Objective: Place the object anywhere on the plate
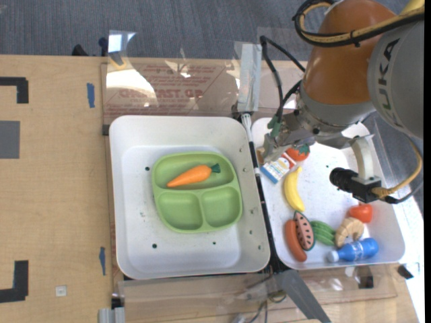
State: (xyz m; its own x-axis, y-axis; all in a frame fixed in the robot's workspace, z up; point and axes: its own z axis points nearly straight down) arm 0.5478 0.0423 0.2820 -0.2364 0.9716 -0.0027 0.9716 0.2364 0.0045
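A green divided plate [198,200] lies in the left white bin [135,247]. An orange carrot [192,175] with a green top rests in the plate's wide far compartment. My gripper [278,145] hangs over the far left corner of the right bin [387,237], right of the plate and apart from the carrot. Just below it lie a small blue and white carton [273,171] and a red and white item [296,155]. The arm's wrist hides the gripper's upper part.
The right bin also holds a banana [293,188], a watermelon slice [304,231] on a red sausage [293,242], a green vegetable [322,233], a tomato [361,212], a beige piece [349,231] and a blue bottle [353,251]. A black clamp [350,182] juts in from the right.
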